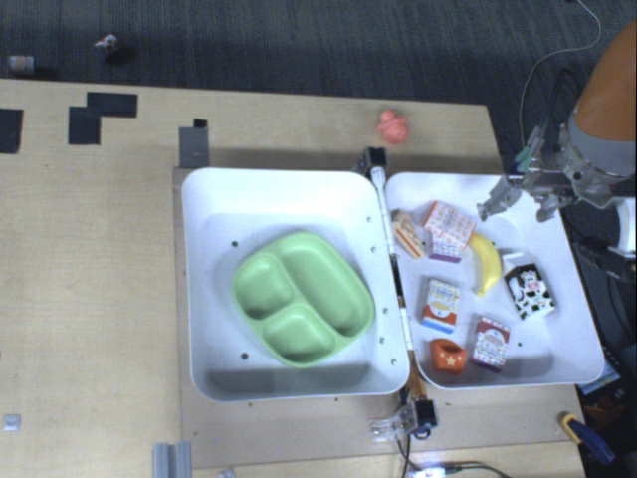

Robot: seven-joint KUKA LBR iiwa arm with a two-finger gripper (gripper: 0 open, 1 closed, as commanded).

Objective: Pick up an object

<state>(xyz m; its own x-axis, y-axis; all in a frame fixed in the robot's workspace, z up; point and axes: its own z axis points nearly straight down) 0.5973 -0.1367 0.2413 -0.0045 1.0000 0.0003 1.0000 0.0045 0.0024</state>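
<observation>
The right bin (587, 352) holds several small items: a yellow banana (485, 262), a pink-and-white box (449, 229), a striped snack (406, 235), a blue-and-white carton (439, 304), a red carton (490, 344), an orange toy (448, 357) and a black-and-white cow carton (528, 293). My gripper (520, 205) hangs over the far right part of this bin, above and beyond the banana. Its two fingers are spread open and nothing is between them.
The left bin (214, 217) holds a green divided plate (302, 296). A pink lump (393, 125) lies on the bench beyond the bins. Black cables run near the arm at the right edge.
</observation>
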